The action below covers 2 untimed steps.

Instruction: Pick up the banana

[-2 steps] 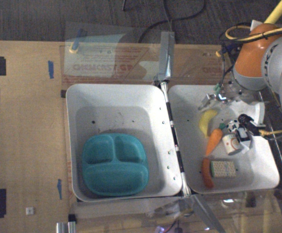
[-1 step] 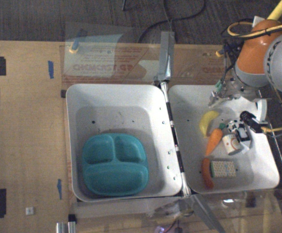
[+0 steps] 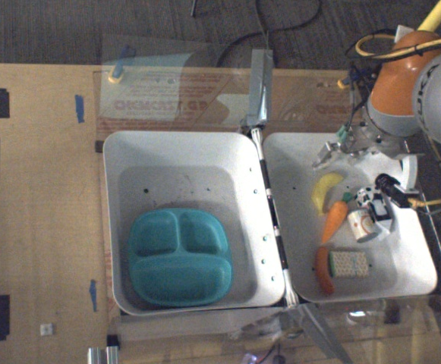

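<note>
The banana (image 3: 325,190), short and yellow, lies in the right bin (image 3: 402,275) near its middle, curved along the bin floor. My gripper (image 3: 334,149) hangs over the bin's far part, just beyond the banana's far end and apart from it. Nothing shows in its grasp.
An orange carrot (image 3: 334,220) lies right beside the banana's near end. A white cup (image 3: 361,225), a green-dotted sponge (image 3: 348,264) and a reddish sausage (image 3: 323,270) lie nearer the front. A teal divided plate (image 3: 177,257) sits in the left bin (image 3: 129,165).
</note>
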Each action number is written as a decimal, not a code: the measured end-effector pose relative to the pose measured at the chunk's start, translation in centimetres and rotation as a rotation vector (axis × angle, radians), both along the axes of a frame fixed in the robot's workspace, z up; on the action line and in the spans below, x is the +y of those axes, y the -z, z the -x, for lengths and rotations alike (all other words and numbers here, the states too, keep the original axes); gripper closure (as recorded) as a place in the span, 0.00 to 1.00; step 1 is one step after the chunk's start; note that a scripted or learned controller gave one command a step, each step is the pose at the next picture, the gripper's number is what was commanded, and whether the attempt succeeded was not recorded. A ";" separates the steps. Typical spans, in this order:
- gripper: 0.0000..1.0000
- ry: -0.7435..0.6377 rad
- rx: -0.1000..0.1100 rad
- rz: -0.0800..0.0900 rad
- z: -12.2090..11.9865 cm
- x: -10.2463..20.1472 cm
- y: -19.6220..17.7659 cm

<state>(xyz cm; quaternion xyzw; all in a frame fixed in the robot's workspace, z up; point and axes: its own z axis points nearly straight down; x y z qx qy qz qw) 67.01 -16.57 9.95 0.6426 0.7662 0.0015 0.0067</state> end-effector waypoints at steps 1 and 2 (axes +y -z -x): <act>0.00 -0.003 0.007 -0.005 1.7 2.5 1.2; 1.00 0.000 0.000 -0.002 1.5 2.2 -0.1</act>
